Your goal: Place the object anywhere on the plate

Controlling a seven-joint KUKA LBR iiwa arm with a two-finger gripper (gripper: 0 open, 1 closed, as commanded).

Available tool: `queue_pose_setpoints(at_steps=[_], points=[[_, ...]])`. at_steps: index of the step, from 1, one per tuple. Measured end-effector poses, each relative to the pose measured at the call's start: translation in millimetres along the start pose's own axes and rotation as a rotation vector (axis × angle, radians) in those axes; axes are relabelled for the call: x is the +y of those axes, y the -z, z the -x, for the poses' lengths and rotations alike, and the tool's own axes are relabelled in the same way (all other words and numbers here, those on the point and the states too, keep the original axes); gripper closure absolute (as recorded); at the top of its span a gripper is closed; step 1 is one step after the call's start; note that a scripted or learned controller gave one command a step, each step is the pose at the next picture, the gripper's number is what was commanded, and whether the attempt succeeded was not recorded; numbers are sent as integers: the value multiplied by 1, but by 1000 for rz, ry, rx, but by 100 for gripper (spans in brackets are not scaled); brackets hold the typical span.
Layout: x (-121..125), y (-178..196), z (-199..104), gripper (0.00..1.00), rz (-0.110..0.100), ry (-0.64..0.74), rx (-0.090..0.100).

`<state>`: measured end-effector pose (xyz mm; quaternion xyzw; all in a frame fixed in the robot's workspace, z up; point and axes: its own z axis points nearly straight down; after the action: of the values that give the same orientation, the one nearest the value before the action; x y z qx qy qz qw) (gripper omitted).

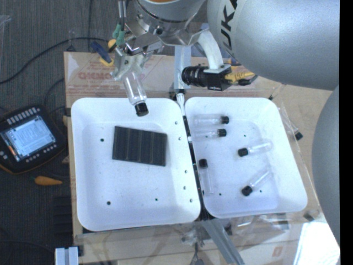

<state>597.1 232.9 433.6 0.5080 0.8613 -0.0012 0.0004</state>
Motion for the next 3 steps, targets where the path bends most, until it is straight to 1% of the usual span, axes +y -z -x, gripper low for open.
queue_pose_setpoints(at_steps=[1,2,3], points=[[-95,0,-37,100,1,438,0],[-58,0,22,100,1,95,0],[-85,0,-39,100,2,450,1]])
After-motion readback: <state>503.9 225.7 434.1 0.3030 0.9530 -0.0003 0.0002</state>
